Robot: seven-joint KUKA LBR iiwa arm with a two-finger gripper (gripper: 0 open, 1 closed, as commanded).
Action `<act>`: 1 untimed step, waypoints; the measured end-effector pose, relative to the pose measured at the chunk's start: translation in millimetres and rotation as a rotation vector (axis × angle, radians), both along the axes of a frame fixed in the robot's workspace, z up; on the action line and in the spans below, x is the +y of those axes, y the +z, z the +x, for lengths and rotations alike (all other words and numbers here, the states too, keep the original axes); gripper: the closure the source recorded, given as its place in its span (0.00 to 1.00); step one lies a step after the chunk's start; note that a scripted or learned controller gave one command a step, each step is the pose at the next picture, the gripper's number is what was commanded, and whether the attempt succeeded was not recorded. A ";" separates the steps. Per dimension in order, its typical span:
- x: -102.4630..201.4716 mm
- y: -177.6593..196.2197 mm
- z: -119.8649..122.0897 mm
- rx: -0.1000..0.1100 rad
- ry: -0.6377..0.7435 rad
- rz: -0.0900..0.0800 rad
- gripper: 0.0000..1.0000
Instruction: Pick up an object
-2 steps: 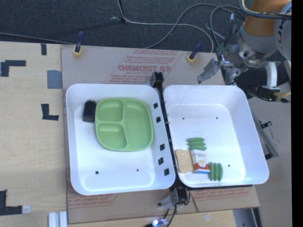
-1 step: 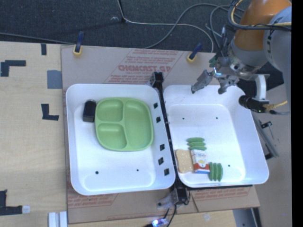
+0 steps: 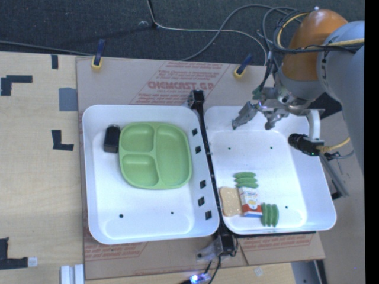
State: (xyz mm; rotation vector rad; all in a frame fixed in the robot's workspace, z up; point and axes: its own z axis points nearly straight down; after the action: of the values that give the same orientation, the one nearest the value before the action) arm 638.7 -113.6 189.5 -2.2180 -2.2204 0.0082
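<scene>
Seen from above: right bin (image 3: 308, 176) as landmark. Over its far edge, gripper (image 3: 256, 118) hovering, fingers (image 3: 240, 120) spread wide, nothing between them. Near its front wall, clustered: cracker (image 3: 230, 201), small carton (image 3: 250, 200), green pea pods (image 3: 245, 179) and (image 3: 269, 214). Left of it, green divided plate (image 3: 156, 155). Pickup apparently not yet begun; descent, closing and lift all remaining.

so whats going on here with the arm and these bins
A grey robot arm reaches in over the right bin, its claw spread open above the bin's far edge and holding nothing. The things to pick lie at that bin's near end: two green bean pods, a slice of bread and a small carton. The left bin holds a green divided plate and a black block.
</scene>
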 end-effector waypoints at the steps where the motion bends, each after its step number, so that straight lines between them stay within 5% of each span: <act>1: 8.0 -47.2 0.5 -0.002 0.000 -0.001 0.00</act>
State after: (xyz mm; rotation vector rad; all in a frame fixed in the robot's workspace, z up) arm 639.2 -105.6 142.4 -2.2186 -2.2219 0.0072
